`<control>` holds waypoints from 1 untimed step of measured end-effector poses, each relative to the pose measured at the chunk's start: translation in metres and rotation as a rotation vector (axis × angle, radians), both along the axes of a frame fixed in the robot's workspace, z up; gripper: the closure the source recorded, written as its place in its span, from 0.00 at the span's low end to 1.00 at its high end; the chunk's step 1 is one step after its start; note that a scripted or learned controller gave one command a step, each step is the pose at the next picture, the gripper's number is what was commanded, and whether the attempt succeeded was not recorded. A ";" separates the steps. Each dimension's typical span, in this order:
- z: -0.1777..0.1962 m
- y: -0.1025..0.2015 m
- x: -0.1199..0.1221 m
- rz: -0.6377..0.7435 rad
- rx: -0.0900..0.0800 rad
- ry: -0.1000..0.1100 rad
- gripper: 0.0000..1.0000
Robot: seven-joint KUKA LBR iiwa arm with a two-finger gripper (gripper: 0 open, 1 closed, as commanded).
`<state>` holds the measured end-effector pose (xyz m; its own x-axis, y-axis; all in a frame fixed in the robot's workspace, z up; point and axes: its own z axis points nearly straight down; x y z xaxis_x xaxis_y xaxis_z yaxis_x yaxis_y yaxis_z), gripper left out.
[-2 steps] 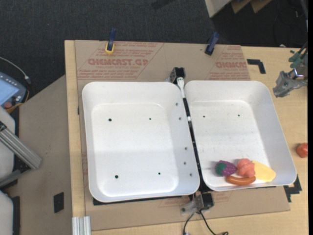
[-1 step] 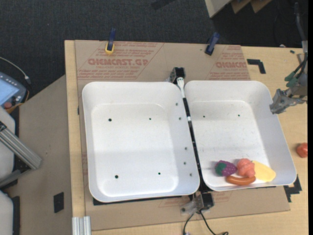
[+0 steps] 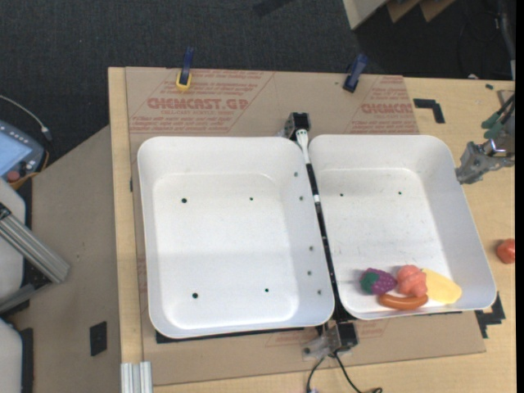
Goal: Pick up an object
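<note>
Jaws sit at the far right, over the desk [image 3: 74, 219] just outside the right bin's upper right corner. They show as a small grey metal shape, and whether they are spread or pressed together cannot be told from this angle; nothing is visibly between them.

At the left, the left bin [image 3: 155, 219] lies on a brown cardboard sheet [image 3: 246, 97] printed with red lettering. A yellow-and-blue clamp [image 3: 186, 72] pins the sheet's far edge. A black strip [image 3: 315, 211] runs between the two bins, with a small black fitting [image 3: 296, 124] at its far end and a cable [image 3: 336, 359] trailing from its near end. A blue clamp [image 3: 355, 72] grips the sheet's far edge farther right.

In the right bin [image 3: 393, 158], all the toys are bunched in the near right corner: a purple grape bunch [image 3: 377, 281], then an orange curved sausage shape [image 3: 403, 301] touching a pink-red lumpy piece [image 3: 412, 279] above it, then a yellow piece [image 3: 444, 288] against the bin's wall. They are well apart from the jaws. A small orange item [image 3: 506, 251] rests on the desk beyond the bin's right side.
</note>
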<state>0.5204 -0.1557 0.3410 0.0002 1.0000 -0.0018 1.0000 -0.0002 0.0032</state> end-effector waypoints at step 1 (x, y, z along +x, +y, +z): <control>0.010 0.000 0.001 0.000 -0.002 -0.003 1.00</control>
<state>0.5210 -0.1559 0.3513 -0.0001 1.0000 -0.0034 1.0000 0.0002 0.0060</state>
